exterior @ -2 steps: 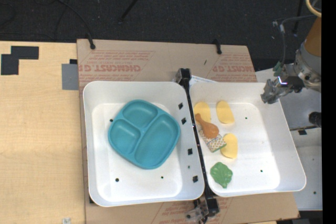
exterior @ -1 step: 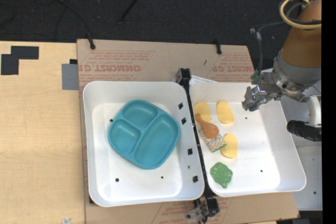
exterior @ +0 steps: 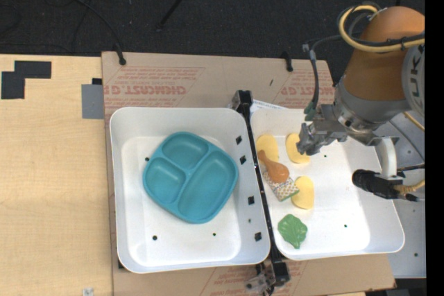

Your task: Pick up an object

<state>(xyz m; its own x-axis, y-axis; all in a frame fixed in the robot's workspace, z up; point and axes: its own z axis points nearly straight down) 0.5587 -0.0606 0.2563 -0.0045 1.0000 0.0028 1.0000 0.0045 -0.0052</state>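
Note:
My gripper point(exterior: 310, 143) hangs low over the upper left part of the right bin point(exterior: 361, 236), right above a pale yellow piece point(exterior: 297, 152) that it partly hides. Left of it lies a yellow oval piece point(exterior: 267, 146) with an orange drumstick-shaped toy point(exterior: 275, 167) across it. Below those sit a small patterned block point(exterior: 284, 188), another yellow piece point(exterior: 304, 194) and a green leafy toy point(exterior: 293, 229). Nothing shows between the gripper's tips.
The left bin point(exterior: 132, 246) holds a teal divided plate point(exterior: 190, 176). A black divider point(exterior: 254, 184) runs between the bins. The right half of the right bin is bare white floor. Cardboard lies under both bins.

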